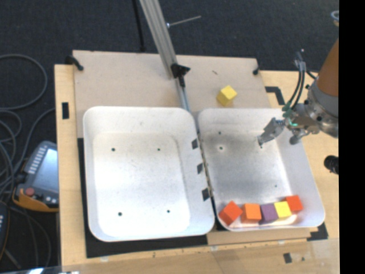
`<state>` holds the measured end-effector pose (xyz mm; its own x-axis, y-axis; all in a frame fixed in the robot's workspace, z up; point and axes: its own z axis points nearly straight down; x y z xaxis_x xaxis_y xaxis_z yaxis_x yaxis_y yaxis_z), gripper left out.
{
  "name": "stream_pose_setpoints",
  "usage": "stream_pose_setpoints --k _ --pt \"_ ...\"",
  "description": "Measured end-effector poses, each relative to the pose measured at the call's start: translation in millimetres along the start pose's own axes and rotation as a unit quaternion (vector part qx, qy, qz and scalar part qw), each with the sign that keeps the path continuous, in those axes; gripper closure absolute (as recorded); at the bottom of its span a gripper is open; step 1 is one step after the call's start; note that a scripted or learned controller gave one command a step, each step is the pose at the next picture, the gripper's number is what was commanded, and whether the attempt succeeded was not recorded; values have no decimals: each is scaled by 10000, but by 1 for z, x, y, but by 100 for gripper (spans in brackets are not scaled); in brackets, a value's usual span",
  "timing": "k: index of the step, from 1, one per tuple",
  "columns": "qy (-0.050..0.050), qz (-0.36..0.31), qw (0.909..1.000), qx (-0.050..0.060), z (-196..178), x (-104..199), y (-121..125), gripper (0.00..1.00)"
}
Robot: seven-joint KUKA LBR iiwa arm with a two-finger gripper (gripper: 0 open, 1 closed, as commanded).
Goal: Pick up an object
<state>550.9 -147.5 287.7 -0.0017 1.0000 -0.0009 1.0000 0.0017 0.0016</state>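
Camera view: the tool (pixel 278 131) hangs over the upper right part of the right bin (pixel 251 170), reaching in from the right on a grey wrist with an orange band above it. Its two thin grey fingers (pixel 268 135) slant down and to the left. Whether they are spread or closed cannot be told here; nothing is seen between them.

Well below the tool, along the near wall of the same bin, lies a row of small foam-like cubes touching one another. From the left these are an orange-red cube (pixel 231 212), an orange cube (pixel 252 212), a purple cube (pixel 268 212), a yellow cube (pixel 283 210) and a second orange-red cube (pixel 294 203). All have matte faces and blunt edges.

Up and to the left of the tool, outside both bins, a single yellow block (pixel 226 95) sits on the bare tan surface (pixel 137 79), which looks like flat board.

The right bin is shallow white plastic with rounded corners and a grey, scuffed floor. The left bin (pixel 142 176), far to the tool's left, is of the same make and just beside it. A ribbed aluminium rail (pixel 158 27) rises at a slant beyond the bins.
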Motion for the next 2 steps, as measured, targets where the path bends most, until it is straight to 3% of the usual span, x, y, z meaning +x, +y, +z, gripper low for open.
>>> stream_pose_setpoints --k 1,2 --pt "1 -22 10000 -43 -89 46 -54 0" --pt "-12 -16 10000 -50 -238 38 -35 0"
